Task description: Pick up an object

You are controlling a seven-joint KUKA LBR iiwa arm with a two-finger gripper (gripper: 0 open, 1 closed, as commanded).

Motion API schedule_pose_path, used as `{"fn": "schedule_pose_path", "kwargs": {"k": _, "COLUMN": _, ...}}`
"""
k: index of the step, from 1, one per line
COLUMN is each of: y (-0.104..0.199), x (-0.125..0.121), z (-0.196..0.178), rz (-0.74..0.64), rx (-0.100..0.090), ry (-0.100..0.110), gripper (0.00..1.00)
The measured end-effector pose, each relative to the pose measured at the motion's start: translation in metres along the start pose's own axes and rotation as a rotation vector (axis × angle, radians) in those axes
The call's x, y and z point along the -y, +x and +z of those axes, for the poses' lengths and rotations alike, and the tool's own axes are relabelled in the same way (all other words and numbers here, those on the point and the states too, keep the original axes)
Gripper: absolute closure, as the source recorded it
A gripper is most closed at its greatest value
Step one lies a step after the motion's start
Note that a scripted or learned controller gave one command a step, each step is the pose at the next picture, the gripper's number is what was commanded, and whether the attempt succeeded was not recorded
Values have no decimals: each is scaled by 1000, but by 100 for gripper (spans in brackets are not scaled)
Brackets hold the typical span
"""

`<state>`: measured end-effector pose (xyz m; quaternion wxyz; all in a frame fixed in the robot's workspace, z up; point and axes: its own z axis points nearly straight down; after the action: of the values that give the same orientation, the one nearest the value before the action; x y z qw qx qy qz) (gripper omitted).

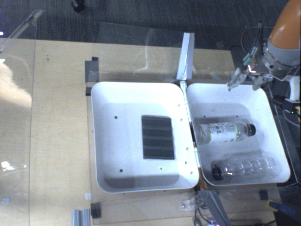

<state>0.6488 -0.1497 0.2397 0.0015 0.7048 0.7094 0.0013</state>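
Jaws spread, holding nothing, above right bin [275, 121]; two clear bottles [225, 131] lying inside.

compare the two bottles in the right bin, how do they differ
The upper bottle carries a pale label round its middle; the lower bottle is bare, ribbed clear plastic. The upper bottle's dark cap points right, the lower bottle's points left. The lower bottle lies against the bin's near wall, the upper one mid-bin. Both are clear, dark-capped and lying on their sides.

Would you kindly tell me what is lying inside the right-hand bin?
Inside the right bin lie two clear plastic bottles on their sides: a labelled bottle and a ribbed bottle nearer the front. Whatever sits beneath them is covered.
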Motion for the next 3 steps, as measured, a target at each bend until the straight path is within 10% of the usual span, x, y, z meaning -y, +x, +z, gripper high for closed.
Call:
{"fn": "schedule_pose_path", "kwargs": {"k": 1, "y": 10, "x": 52, "z": 132, "rz": -123, "rx": -1, "ry": 1, "gripper": 0}}
{"fn": "schedule_pose_path", "kwargs": {"k": 2, "y": 55, "x": -14, "z": 153, "rz": -162, "rx": 0, "ry": -4, "gripper": 0}}
{"fn": "schedule_pose_path", "kwargs": {"k": 3, "y": 32, "x": 53, "z": 150, "rz": -304, "rx": 2, "ry": -7, "gripper": 0}}
